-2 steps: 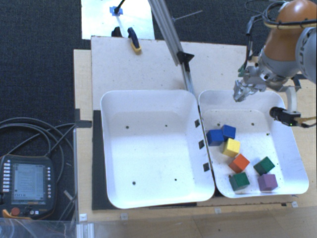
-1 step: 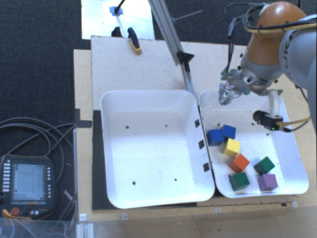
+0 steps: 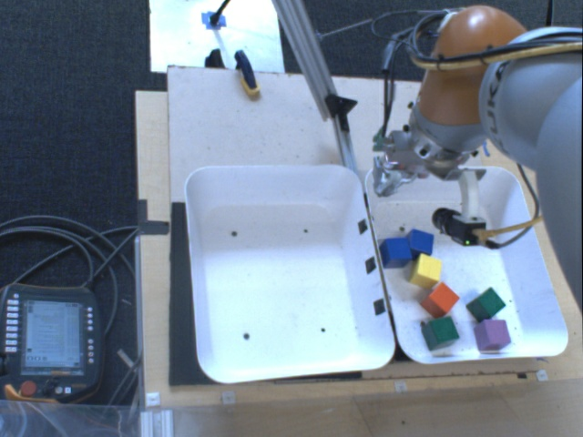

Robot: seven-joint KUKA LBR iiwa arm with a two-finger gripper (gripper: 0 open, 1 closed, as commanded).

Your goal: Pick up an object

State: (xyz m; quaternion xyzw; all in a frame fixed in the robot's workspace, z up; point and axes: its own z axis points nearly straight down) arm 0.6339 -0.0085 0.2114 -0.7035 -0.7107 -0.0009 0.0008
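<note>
Several small cubes lie in the right bin: two blue ones touching each other, a yellow one, an orange one, a dark green one, a green one and a purple one. My gripper hangs over the far left corner of the right bin, above and behind the blue cubes and apart from them. I see no cube at its tip. The orange-banded wrist rises behind it.
The left bin sits beside the right one, sharing a ridge. A slanted metal pole ends at the bins' far junction. A black cable fitting hangs over the right bin. A teach pendant and cables lie at lower left.
</note>
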